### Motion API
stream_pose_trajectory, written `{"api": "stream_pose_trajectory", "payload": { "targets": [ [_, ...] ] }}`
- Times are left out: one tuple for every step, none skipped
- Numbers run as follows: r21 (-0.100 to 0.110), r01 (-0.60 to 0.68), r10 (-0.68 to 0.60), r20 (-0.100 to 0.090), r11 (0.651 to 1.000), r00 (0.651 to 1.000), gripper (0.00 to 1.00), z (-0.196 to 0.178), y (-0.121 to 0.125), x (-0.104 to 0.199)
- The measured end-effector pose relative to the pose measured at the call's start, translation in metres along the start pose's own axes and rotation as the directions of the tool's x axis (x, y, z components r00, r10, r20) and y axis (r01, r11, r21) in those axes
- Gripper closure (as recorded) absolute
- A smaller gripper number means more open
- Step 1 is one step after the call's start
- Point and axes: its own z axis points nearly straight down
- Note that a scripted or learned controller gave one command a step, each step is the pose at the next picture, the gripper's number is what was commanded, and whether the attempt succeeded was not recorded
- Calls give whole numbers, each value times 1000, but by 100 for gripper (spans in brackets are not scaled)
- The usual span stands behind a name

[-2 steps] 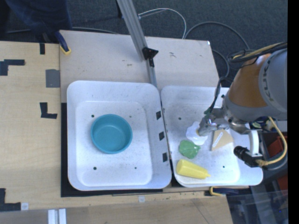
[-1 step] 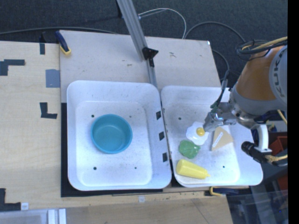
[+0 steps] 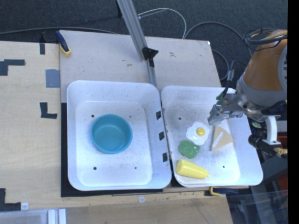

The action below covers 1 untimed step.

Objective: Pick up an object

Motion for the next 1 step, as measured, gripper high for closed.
{"api": "stream_pose_trajectory", "payload": {
  "targets": [
    [3,5,-5,-2,1000,1000,100,-8,21,48]
  ]
}}
